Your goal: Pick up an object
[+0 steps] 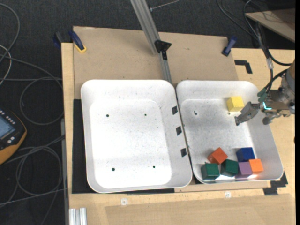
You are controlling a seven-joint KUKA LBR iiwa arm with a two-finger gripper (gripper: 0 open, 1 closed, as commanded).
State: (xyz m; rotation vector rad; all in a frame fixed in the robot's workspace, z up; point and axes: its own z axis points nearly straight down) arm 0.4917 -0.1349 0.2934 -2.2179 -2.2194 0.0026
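Yellow cube (pixel 235 103) is approached by the gripper (pixel 253 114) at frame right, fingers spread, nothing grasped, for picking.

The two bins (pixel 129 90) look like smooth white plastic with fine dark speckling. Beneath them, the bench (pixel 117 50) is matt, pale wood board. Beside it lies dark, rough carpet (pixel 33 13).

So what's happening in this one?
A robot arm reaches in from the right, its gripper open over the right bin, just beside a yellow block. Nothing sits between its fingers. The other blocks, orange, green, blue and purple, are clustered at the bin's near edge.
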